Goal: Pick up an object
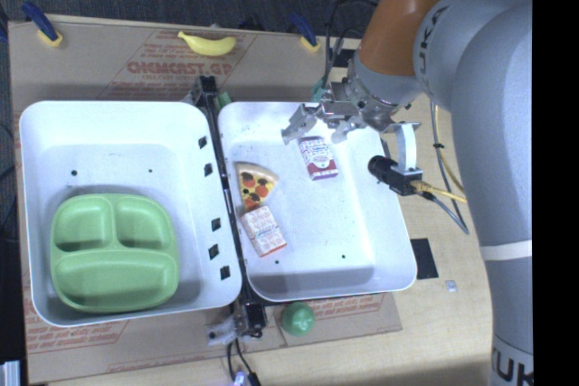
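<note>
Pincer over the red carton

I see my pincer (318, 124) spread apart just above the red carton (317, 157); pizza slice (255, 183) lies left of that carton.

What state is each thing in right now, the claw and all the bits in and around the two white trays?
gripper: open, above the red carton, holding nothing
red carton: lying flat in right bin
pizza slice: flat near the divider
pink packet: flat below the pizza
green tray: upright in left bin
banana: outside, on cardboard
green ball: outside, on cardboard
</note>
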{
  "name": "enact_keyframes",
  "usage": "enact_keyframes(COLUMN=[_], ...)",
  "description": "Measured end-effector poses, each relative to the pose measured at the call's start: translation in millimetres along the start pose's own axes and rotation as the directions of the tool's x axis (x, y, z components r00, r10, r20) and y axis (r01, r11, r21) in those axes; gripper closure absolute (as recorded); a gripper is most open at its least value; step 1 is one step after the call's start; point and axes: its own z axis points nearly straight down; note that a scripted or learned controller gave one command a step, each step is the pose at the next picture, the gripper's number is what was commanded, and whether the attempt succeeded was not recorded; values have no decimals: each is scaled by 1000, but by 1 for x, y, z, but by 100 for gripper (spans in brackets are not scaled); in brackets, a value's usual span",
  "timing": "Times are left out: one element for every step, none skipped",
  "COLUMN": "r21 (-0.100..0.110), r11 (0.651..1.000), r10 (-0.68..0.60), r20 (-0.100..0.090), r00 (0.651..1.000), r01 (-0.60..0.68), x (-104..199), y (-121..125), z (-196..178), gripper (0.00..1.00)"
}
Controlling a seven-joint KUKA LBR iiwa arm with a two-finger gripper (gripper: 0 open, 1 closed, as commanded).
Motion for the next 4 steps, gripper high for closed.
enact_keyframes(r21=[-3, -3, -2, -3], r11=[1000, 1000, 1000, 1000], r10=[2, -6, 2, 3], r20=[-1, 0, 0, 0], r00=[1000, 1000, 1000, 1000], r01=[-2, 6, -2, -3], x=[25, 26, -9, -50], y=[-39, -38, -144, -144], z=[112, 101, 8, -15], gripper=[0, 100, 100, 100])
